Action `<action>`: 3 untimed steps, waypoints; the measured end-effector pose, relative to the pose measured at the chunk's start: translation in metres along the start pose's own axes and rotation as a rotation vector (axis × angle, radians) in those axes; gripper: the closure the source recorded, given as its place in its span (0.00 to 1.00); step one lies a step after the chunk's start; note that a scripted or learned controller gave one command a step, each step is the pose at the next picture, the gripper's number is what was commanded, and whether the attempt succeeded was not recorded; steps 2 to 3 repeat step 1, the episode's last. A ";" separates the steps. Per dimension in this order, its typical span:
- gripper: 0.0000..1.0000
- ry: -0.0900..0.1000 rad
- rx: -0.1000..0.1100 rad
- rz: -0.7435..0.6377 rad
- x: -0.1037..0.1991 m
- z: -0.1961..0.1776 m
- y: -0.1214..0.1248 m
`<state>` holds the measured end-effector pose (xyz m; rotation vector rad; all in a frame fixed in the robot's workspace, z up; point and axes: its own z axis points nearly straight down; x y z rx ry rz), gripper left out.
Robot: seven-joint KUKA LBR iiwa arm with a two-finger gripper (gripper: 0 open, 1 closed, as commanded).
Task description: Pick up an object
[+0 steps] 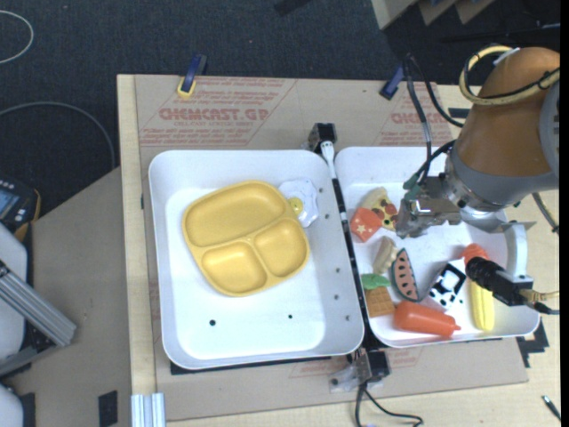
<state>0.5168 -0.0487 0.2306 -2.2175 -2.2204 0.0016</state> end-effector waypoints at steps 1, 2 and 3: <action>1.00 -0.003 -0.005 0.002 -0.013 -0.002 0.009; 1.00 -0.003 -0.005 0.002 -0.013 -0.002 0.009; 1.00 -0.003 -0.005 0.002 -0.013 -0.002 0.009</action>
